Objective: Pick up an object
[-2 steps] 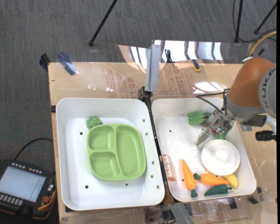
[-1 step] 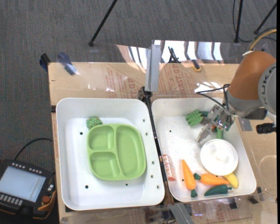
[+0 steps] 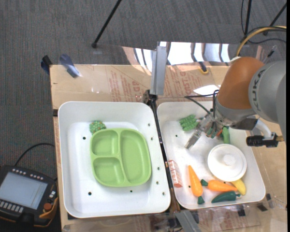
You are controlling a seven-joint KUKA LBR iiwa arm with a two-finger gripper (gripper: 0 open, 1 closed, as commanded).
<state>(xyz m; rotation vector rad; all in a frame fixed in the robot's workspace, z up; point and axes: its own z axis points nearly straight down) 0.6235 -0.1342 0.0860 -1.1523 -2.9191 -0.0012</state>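
We see the arm (image 3: 253,93) reaching in from the right of the frame, its gripper (image 3: 195,138) low over the upper left part of the right bin (image 3: 171,178). Whether anything is held we cannot tell.

Just above the gripper lies a small green toy (image 3: 187,122), close to the bin's back wall. Lower right of the gripper sits a round white lidded bowl (image 3: 226,162). Toward the bottom of this bin lie an orange carrot (image 3: 195,181), a second orange vegetable (image 3: 220,185), a dark green pepper (image 3: 225,196) and a yellow piece (image 3: 239,187), crowded together below the bowl.

In the left bin (image 3: 70,187) a green divided plate (image 3: 121,157) fills the centre, with a small green knobbly toy (image 3: 97,126) touching its upper left corner. A tablet controller (image 3: 20,193) rests at the bottom left of the frame.
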